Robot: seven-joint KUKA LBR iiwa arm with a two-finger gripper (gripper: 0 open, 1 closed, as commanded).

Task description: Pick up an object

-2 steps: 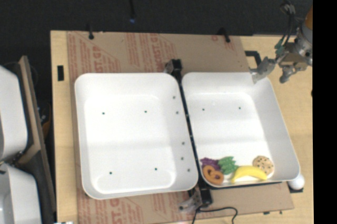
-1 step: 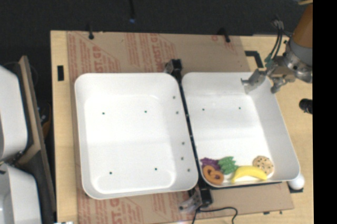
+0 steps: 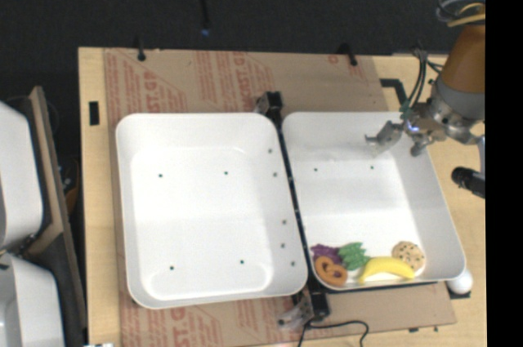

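I saw the gripper point(image 3: 398, 135) at the upper right of the frame, over the right bin's point(image 3: 359, 198) far edge; whether it was spread or closed I couldn't tell. The 4 objects lay well apart from it, along the bin's lower edge: grapes point(image 3: 329, 264), a green piece point(image 3: 354, 254), a banana point(image 3: 384, 269), a cookie point(image 3: 408, 255).

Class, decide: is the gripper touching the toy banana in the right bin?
Apart. The camera view shows the gripper over the right bin's far end, while the toy banana lies at the near edge, bare white floor between them.
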